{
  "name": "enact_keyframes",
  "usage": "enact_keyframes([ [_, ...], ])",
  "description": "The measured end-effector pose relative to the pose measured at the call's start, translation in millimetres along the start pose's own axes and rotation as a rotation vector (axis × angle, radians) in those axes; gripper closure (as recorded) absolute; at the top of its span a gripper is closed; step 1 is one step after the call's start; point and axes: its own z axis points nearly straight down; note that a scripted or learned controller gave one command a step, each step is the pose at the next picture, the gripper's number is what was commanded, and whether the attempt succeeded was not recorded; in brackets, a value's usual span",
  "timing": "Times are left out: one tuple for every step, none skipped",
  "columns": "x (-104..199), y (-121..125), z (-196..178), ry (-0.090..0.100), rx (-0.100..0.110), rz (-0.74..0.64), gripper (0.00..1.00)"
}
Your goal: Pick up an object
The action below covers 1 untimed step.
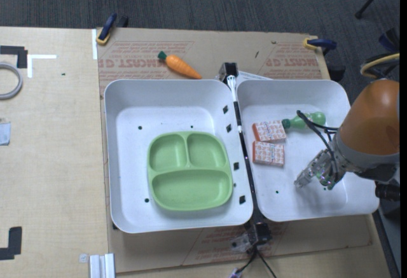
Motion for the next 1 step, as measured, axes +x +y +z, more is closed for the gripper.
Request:
enact_keyframes([
  [37.1, 62.1, -152.8, -0.004, -0.002, -0.095, 1.00],
])
